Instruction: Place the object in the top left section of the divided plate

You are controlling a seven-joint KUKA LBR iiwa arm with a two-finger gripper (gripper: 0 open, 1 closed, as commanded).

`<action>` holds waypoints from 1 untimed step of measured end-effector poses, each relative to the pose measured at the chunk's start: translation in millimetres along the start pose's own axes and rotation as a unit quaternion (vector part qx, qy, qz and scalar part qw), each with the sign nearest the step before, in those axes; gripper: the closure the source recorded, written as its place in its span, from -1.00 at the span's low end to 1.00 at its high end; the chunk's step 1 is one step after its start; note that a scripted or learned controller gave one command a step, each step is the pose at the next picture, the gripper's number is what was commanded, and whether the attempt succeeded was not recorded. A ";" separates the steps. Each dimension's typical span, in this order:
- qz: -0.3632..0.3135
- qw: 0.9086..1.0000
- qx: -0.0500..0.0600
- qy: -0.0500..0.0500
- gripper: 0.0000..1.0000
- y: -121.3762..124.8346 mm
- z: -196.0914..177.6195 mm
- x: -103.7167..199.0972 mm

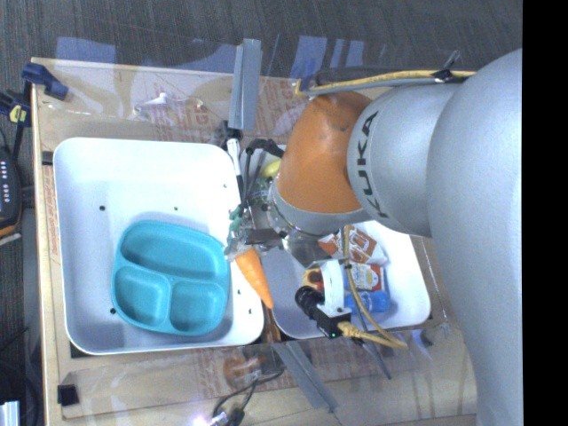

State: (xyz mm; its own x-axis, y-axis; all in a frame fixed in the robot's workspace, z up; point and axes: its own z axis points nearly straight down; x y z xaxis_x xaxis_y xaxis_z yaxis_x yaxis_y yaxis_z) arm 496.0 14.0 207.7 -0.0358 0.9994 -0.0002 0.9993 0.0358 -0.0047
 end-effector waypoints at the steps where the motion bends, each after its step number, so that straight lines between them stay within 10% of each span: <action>1: 0.001 1.000 0.000 0.000 -1.00 0.0 0.0 -0.7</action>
State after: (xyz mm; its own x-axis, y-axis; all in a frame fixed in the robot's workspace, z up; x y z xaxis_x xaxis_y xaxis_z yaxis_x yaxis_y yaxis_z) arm 496.0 13.3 207.7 -0.0343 0.9994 -0.0006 0.9994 0.0342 -0.0043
